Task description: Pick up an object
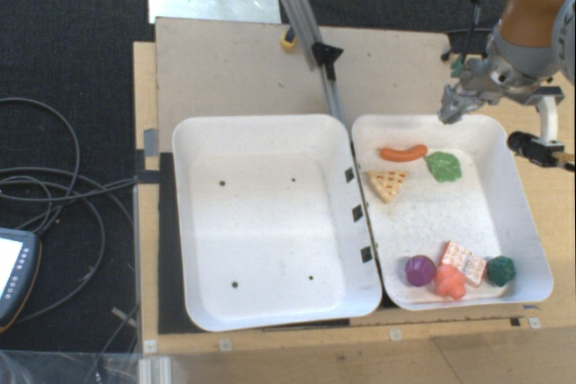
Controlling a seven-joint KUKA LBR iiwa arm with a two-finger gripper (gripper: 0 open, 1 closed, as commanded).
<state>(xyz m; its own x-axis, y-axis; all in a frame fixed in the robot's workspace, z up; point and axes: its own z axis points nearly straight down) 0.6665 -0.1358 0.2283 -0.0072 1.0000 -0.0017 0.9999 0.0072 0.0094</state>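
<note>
Bench (270,67): right bin (522,220) holds sausage (403,153), waffle wedge (388,184).

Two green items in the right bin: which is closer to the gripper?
The lighter green one beside the sausage, just below the gripper. The dark green one sits in the near corner.

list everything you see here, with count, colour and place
bins: 2, white, side by side on the bench
sausage: 1, orange-red, far end of right bin
green piece: 1, light green, right of the sausage
wedge: 1, tan waffle pattern, near the right bin's left wall
purple ball: 1, purple, near end of right bin
orange piece: 1, orange, beside the purple ball
box: 1, red and white, just behind the orange piece
dark green piece: 1, dark green, right bin's near right corner
pendant: 1, dark with lit screen, far left on the floor
cables: several, black, left floor
arm: 1, grey with orange band, upper right
gripper: 1, grey, over the right bin's far rim
</note>
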